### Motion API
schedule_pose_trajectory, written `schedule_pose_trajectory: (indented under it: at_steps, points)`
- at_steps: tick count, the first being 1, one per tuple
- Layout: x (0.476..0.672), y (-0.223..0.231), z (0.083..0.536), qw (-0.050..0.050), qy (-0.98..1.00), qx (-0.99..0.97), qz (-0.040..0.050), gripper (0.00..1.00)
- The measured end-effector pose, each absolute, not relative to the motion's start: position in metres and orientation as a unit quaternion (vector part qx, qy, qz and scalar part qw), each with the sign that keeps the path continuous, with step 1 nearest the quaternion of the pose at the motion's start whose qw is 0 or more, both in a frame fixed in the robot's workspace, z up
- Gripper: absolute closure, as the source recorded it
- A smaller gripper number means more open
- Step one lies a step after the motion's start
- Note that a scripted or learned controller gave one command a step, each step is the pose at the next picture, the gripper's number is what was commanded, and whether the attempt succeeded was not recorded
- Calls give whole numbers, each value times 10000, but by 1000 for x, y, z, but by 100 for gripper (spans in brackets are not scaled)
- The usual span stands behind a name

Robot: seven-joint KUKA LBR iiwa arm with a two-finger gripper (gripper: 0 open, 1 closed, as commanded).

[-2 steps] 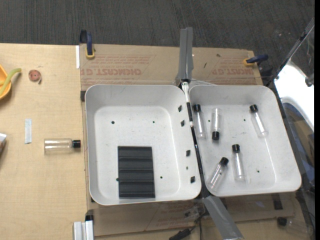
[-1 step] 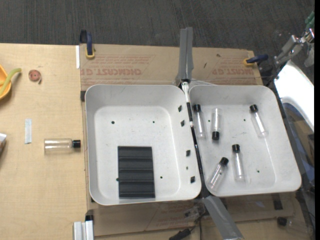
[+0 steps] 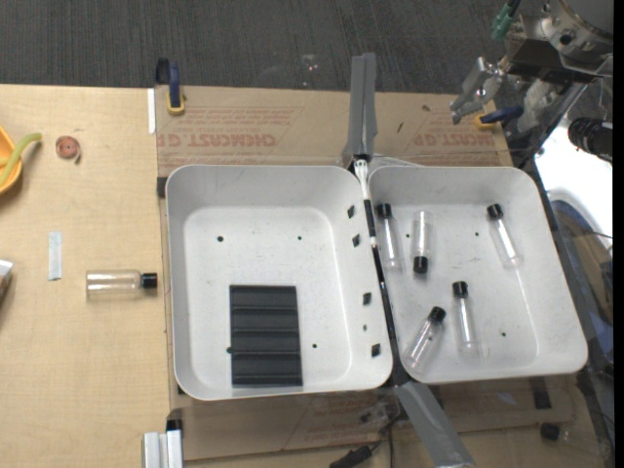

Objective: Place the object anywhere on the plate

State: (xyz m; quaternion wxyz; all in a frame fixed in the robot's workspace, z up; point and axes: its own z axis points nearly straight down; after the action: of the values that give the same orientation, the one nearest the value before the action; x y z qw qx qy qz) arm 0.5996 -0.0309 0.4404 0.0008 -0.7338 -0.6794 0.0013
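Note:
A black ridged plate (image 3: 263,336) lies flat in the left white bin (image 3: 195,203), near its front edge. Several clear vials with black caps lie scattered in the right white bin (image 3: 546,261), among them one (image 3: 387,240) by the left wall, one (image 3: 503,234) at the back right and one (image 3: 425,334) near the front. My gripper (image 3: 476,94) hangs high beyond the right bin's back edge, above the cardboard, away from the vials and the plate. Nothing shows in its grasp.
Another clear vial (image 3: 117,282) lies on the wooden bench left of the bins. An orange object (image 3: 8,159) and a small pink disc (image 3: 66,146) sit at the far left. A blue clamp (image 3: 171,86) stands at the cardboard's back left corner.

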Motion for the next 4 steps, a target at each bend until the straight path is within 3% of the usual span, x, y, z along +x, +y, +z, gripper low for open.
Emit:
schedule_pose_trajectory:
  at_steps: [1, 2, 3, 4]
  points:
    - [541, -156, 441, 2, -7148, -6993, 15, 0]
    - [617, -84, 440, 3, -6881, -7256, 15, 0]
    - [545, -197, 442, -2, -6501, -7598, 12, 0]
    - [622, -125, 440, 2, -5716, -8206, 19, 0]
